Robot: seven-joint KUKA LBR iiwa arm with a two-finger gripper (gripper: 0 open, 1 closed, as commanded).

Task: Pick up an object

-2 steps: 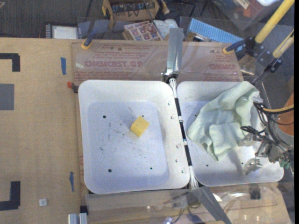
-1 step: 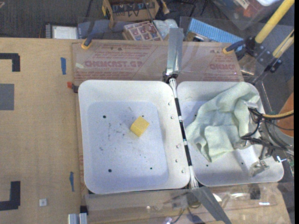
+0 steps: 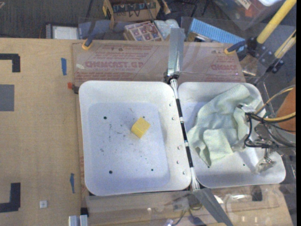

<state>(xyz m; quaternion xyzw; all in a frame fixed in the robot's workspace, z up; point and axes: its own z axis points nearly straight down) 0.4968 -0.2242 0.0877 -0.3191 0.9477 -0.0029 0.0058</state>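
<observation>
A small yellow block lies loose near the middle of the left bin, tilted corner-on and apart from every wall. In the right bin a crumpled pale green cloth covers the far and centre floor. The gripper sits low at the right bin's near right corner, beside the cloth's right edge, with black cables looping above it. Whether it is released or clenched cannot be told. A metal divider strip runs between the bins.
</observation>
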